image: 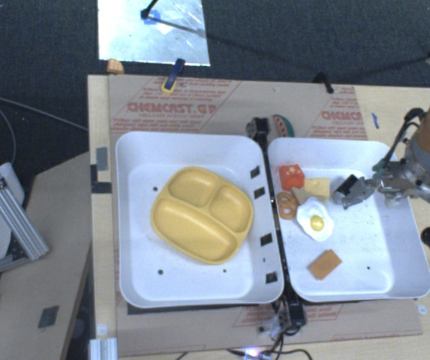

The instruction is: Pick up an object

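Hand (pixel 347 191) over right bin (pixel 395 272), beside fried egg (pixel 315 221)

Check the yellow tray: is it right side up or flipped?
Right side up: the tray shows its three hollow compartments facing the camera, lying in the left bin.

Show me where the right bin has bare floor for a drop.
Bare floor in the right bin: the near right corner beside the brown cracker, and the far strip. Crowded: the left side, where tomato, cheese, pretzel, fried egg cluster near the pincer.
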Robot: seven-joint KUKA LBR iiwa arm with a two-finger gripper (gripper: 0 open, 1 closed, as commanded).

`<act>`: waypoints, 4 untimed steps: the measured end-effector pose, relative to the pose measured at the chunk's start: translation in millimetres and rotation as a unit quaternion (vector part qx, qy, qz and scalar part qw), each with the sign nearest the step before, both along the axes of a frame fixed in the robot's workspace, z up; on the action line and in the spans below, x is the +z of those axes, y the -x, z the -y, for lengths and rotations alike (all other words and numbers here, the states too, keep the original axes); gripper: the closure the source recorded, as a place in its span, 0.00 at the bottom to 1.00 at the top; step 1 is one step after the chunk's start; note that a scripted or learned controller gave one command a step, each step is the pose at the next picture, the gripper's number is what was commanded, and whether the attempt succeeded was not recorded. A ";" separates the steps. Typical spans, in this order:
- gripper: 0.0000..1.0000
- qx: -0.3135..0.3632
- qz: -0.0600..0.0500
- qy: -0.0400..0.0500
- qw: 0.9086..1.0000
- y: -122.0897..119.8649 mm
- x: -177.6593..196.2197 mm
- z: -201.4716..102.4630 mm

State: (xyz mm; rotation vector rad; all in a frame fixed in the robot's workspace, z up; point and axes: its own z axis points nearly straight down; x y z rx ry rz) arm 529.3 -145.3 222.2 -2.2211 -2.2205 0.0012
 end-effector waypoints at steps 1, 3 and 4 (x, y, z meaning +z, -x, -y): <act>0.00 0.003 -0.005 -0.003 1.000 45.9 -100.2 -59.2; 0.00 -0.002 -0.004 0.000 1.000 46.1 -106.8 -30.8; 0.00 0.003 -0.001 -0.001 1.000 43.4 -139.9 -62.3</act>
